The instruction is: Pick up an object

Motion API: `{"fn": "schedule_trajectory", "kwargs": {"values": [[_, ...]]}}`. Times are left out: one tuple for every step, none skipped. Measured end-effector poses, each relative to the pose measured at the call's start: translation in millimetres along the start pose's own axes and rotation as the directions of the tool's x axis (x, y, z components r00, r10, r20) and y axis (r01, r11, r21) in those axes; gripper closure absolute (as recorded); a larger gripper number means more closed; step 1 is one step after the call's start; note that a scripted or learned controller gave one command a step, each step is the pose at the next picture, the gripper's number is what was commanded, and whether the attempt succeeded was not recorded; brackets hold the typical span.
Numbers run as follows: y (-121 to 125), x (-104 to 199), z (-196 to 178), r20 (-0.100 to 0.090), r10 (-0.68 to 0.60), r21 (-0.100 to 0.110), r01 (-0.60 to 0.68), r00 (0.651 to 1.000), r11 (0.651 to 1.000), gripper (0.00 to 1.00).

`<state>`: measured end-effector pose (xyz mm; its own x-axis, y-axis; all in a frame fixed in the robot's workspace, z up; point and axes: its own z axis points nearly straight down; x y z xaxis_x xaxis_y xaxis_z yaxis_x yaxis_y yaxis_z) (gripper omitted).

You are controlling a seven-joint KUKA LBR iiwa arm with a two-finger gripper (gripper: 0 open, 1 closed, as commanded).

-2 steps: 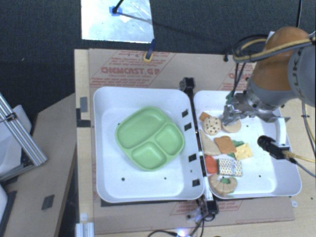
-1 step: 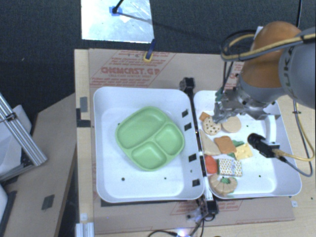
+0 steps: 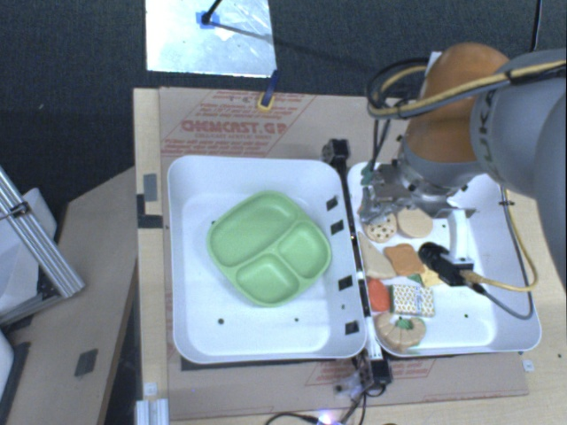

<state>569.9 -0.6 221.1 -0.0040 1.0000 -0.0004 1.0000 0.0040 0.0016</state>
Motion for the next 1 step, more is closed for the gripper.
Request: {"fn": "schedule_trajectory", "kwargs": {"values": [[-6.4, 10.3, -8.8, -0.001, -0.003, 0.001, 0.003, 1.0, 1.0, 1.0]]}}
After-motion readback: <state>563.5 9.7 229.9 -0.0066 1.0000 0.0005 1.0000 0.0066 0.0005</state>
